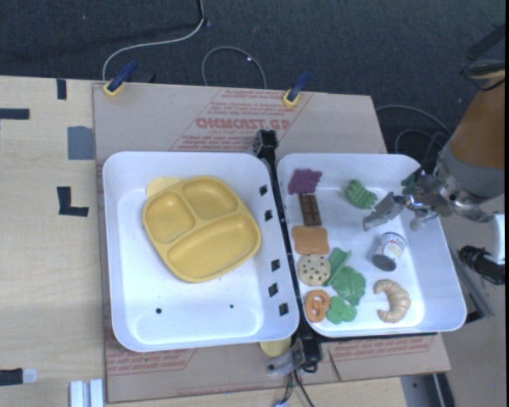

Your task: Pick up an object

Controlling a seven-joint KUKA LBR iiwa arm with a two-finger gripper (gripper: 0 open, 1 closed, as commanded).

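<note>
The gripper (pixel 399 212) hangs over the right bin (pixel 454 299), its two grey fingers (pixel 378 214) spread apart with nothing between them and touching no object. Just below it lies a small can (pixel 389 250) on its side; just to its left sits a green leafy piece (pixel 360 195). Farther below rests a croissant (pixel 394 300), and to the lower left a cluster of green pieces (pixel 348 285). Along the bin's left side, well apart from the gripper, lie a purple piece (pixel 304 180), a brown bar (pixel 310 209), a toast slice (pixel 310 240), a cookie (pixel 313 269) and a pretzel (pixel 316 304). The left bin (pixel 127 312) holds a yellow divided plate (pixel 202 226). Both bins rest on cardboard (pixel 229 121) over a wooden bench (pixel 34 270), with dark carpet (pixel 322 24) and cables beyond.
</note>
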